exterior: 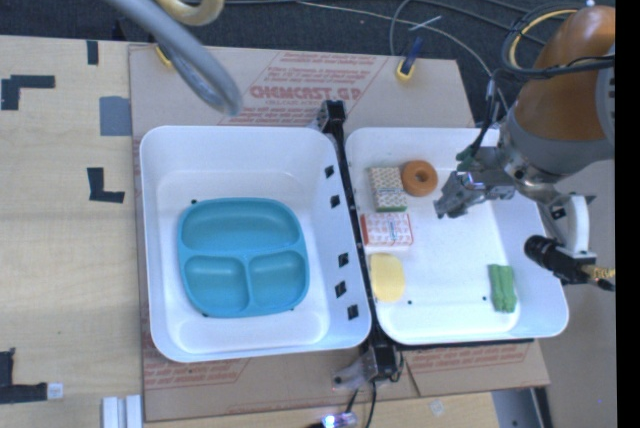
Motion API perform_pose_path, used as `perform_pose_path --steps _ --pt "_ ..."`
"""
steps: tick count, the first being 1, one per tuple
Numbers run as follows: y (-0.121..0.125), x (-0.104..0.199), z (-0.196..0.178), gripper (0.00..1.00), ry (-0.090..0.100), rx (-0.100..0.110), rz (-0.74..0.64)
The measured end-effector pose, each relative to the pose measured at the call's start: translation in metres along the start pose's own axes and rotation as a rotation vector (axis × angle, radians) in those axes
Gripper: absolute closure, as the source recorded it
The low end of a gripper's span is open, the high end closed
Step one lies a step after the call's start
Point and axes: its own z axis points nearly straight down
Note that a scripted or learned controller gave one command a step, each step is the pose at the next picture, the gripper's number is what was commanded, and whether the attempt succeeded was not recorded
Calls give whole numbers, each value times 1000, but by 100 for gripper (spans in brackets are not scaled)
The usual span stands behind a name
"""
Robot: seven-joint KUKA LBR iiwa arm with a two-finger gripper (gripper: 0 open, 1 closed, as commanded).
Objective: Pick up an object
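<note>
Because the gripper [452, 199] hangs over the right bin [530, 321] with nothing in it, fingers hard to read, the brown ring [419, 178] at its ten o'clock looks easiest to grab.

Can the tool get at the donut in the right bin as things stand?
Probably yes. The tool sits just right of the donut, with bare bin floor between them; the patterned box lies on the donut's far side, out of the way.
</note>
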Motion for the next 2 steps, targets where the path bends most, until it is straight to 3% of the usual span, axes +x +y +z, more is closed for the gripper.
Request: perform_pose_path --steps 1,2 --pt "-6 52 18 100 -1 2 1" --pt "-11 99 13 100 -1 0 2"
